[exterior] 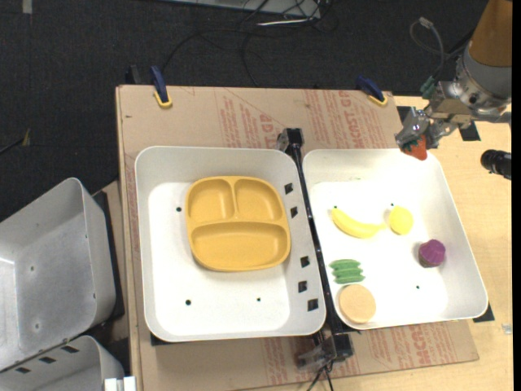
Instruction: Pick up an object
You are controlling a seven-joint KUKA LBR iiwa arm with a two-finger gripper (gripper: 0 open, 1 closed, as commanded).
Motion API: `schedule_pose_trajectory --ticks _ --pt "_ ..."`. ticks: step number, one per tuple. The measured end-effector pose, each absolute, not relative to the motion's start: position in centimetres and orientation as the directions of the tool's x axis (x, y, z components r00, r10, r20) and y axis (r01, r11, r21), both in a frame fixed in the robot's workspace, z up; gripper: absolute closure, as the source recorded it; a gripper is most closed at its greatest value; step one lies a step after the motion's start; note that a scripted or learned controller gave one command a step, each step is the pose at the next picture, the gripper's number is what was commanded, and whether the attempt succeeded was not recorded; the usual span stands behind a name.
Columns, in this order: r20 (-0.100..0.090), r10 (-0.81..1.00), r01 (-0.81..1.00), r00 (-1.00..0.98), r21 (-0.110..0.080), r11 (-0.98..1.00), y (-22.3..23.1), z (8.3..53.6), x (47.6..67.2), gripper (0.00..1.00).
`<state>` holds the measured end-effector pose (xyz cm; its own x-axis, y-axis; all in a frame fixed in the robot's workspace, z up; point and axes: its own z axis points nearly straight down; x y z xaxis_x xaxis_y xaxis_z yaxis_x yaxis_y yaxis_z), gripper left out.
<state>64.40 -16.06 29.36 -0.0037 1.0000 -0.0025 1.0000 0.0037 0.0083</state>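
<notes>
A dark floor with loose cables surrounds a brown board surface (220, 112) carrying two shallow white bins side by side. Blue-and-yellow clamps (160, 86) grip the board's far edge. The left bin (163, 300) has broad bare floor along its near and left sides; the right bin (456, 218) has bare floor along its far side and near-right corner. The two bins touch along a dark middle seam.

Off the board to the left sits a tilted white tub (49, 267). The grey arm (488, 39) with its orange band comes in at the upper right, and its gripper (417, 137) hangs over the far rim of the right bin, near that bin's far-right corner. A small red-orange thing (418, 150) shows at the tips of the fingers; whether they clamp it or how wide they stand cannot be told.

In the left bin lies a yellow divided plate (238, 223), roughly central. In the right bin lie a banana (355, 223) with a lemon (400, 220) just beside its right end, a purple plum (432, 252) nearer the right wall, a green pea pod (348, 270) toward the seam, and a tan round cookie (356, 303) just in front of it.
</notes>
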Motion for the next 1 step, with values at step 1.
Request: schedule_pose_trajectory --ticks 1 --pt "0.001 1.000 1.000 -0.008 0.001 0.008 -10.63 28.75 65.07 1.00"
